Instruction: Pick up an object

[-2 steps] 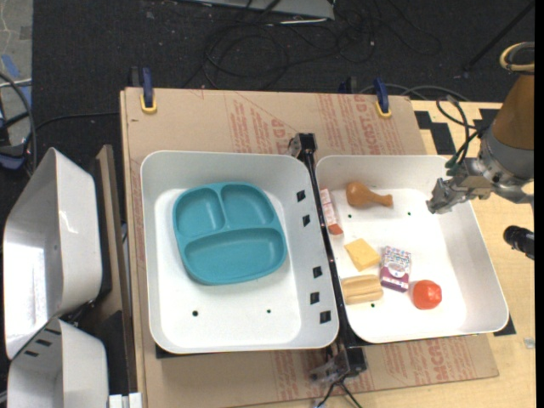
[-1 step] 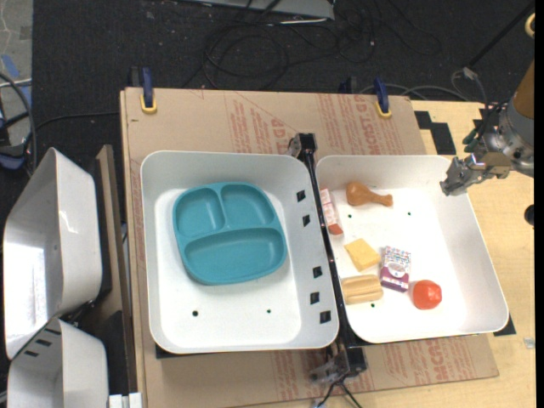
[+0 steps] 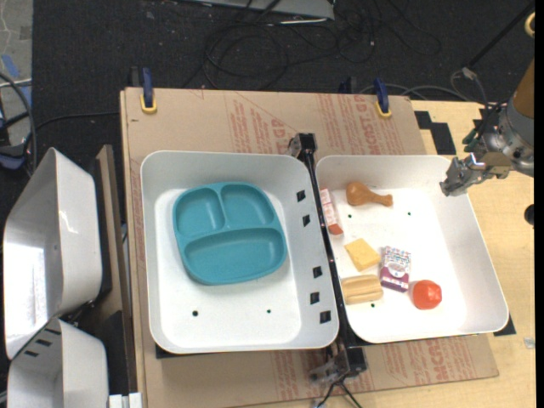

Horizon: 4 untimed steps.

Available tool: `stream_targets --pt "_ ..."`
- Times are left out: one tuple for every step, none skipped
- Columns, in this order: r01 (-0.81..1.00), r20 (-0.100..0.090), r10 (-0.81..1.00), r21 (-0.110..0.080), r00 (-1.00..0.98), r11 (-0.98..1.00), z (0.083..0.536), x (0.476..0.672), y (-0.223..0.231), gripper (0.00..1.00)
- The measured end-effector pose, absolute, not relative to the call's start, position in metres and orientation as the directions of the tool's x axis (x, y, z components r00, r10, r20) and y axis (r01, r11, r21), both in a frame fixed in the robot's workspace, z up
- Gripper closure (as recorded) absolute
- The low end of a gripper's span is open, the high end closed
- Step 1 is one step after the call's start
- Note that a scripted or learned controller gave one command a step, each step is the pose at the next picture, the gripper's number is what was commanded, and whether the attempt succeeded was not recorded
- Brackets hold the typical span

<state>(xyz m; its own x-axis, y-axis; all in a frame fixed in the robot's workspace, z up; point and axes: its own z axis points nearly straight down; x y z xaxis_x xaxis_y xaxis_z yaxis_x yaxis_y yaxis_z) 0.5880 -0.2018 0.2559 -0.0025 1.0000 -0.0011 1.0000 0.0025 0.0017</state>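
At the bottom edge of the view, black clips and cable sit at 6 o'clock on the bench, a sheet of brown cardboard printed with red lettering too skewed to read. On it lie two shallow white bins with rounded corners and glossy walls. The right bin holds the loose things: nearest, a red ball at its 5 o'clock, smooth and shiny; just beside it, toward 9 o'clock, a small carton, purple and white, its print too small to read; a tan bun, oblong, at the bin's 7 o'clock against the near-left wall; a yellow wedge like cheese just above it; a red-and-white packet along the left wall, label unreadable; and, farthest, a brown drumstick at 11 o'clock. The left bin carries a teal plate, matte plastic with three compartments, lying flat at its centre. The claw hangs over the right bin's far-right rim at 2 o'clock, well apart from every item; I cannot tell whether it is open or closed. Beyond the bins, blue and yellow clamps pin the board's far edge, and behind that lies a dark carpeted floor with cables and a grey metal bar.
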Motion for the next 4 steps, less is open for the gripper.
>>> stream_targets --pt "1.0 0.002 1.0 -0.002 -0.006 0.006 0.246 0.57 -0.155 1.0" --pt "1.0 0.001 1.0 -0.002 -0.007 0.007 0.238 0.564 -0.11 1.0" --pt "1.0 0.002 1.0 -0.001 -0.009 0.009 0.245 0.556 -0.051 1.0" --pt "1.0 0.001 1.0 -0.002 -0.007 0.007 0.239 0.536 -0.005 1.0"
